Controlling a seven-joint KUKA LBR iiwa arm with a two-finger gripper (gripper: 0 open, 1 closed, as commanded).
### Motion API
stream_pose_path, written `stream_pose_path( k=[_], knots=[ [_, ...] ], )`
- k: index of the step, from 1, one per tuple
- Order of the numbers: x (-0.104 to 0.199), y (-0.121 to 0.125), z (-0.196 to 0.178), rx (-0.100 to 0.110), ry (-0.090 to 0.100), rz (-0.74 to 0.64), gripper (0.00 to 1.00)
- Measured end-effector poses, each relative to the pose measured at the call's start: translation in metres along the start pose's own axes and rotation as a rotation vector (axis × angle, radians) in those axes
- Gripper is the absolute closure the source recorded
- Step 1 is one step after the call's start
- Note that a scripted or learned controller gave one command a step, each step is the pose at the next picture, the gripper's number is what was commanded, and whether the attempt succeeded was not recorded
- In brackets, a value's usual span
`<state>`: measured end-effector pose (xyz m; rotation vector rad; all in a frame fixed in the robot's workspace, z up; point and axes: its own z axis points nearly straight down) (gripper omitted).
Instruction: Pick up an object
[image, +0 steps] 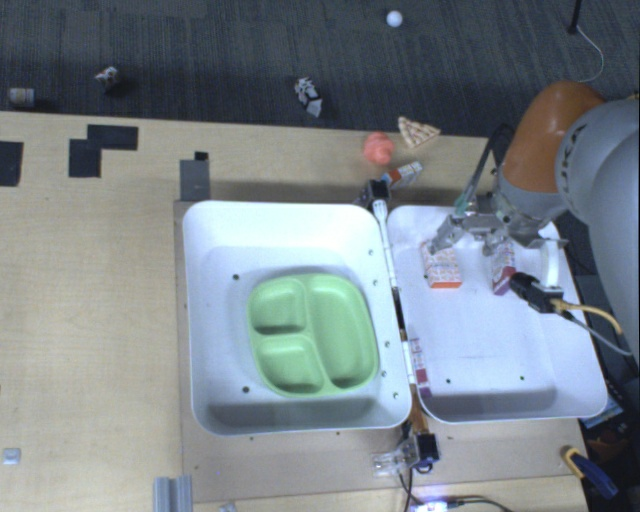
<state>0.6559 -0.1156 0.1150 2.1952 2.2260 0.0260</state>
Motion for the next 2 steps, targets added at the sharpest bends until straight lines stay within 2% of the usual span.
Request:
stream_pose_path(
  k=[1,2],
  knots=[
    [0.023,-0.036,0.028,0.017,-0.001,0.009,0.0],
    [0.023,-0.034,0.016,0.01,-0.002,0.008,1.0]
  ],
)
